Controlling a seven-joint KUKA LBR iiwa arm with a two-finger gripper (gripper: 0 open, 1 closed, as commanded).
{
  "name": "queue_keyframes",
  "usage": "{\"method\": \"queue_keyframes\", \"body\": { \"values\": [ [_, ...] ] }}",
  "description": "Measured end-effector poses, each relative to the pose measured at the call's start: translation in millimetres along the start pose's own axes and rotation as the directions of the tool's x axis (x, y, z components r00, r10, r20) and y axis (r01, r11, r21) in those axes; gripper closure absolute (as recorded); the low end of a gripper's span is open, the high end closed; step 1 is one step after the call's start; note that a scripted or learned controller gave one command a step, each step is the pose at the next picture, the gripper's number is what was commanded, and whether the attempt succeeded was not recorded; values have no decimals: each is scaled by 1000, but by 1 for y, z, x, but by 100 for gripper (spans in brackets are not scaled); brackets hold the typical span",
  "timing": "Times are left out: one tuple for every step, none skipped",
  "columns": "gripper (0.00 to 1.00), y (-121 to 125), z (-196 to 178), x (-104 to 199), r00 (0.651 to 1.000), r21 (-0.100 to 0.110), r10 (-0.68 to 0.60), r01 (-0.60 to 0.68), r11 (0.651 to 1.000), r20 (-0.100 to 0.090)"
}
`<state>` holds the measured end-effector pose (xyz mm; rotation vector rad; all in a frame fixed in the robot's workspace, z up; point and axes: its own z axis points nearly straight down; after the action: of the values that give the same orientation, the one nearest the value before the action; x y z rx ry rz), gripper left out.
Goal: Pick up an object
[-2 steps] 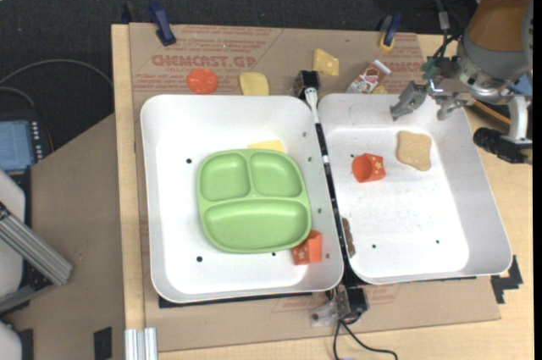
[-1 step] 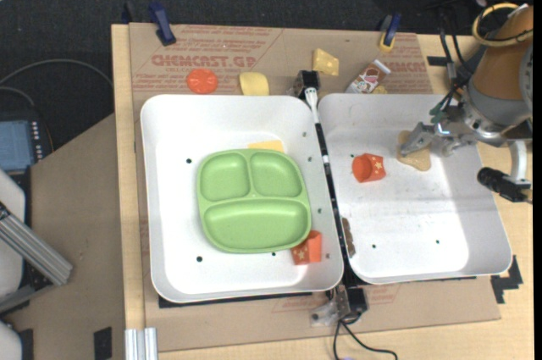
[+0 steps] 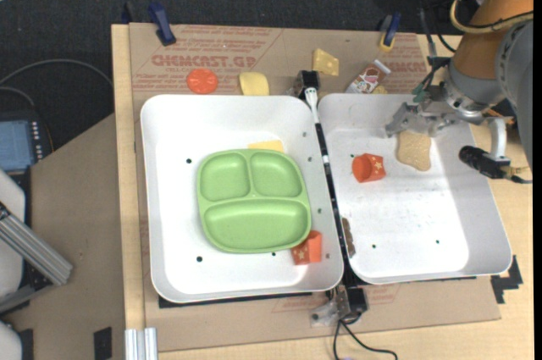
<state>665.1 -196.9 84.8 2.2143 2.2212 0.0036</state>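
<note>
My gripper (image 3: 415,123) hangs over the far part of the right bin (image 3: 423,240), its grey fingers spread open with nothing between them. Just in front of it a tan bread-like slice (image 3: 414,152) lies on the bin floor; whether the fingertips touch it is unclear. To the slice's left sits a small red object (image 3: 368,168). The left bin (image 3: 169,180) holds a green divided plate (image 3: 252,199). An orange block (image 3: 309,248) rests at the plate's near right corner, and a pale yellow piece (image 3: 267,146) peeks out behind the plate.
On the cardboard behind the bins lie an orange round toy (image 3: 201,80), a yellow piece (image 3: 253,84), a cheese wedge (image 3: 325,62), a small carton (image 3: 366,80) and a black item (image 3: 306,83). Blue clamps (image 3: 161,24) grip the far edge.
</note>
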Motion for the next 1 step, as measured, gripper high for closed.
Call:
{"method": "queue_keyframes", "body": {
  "values": [
    [0, -41, -2, -22, 1000, 3, 1, -1, 1000, -13]
  ]
}}
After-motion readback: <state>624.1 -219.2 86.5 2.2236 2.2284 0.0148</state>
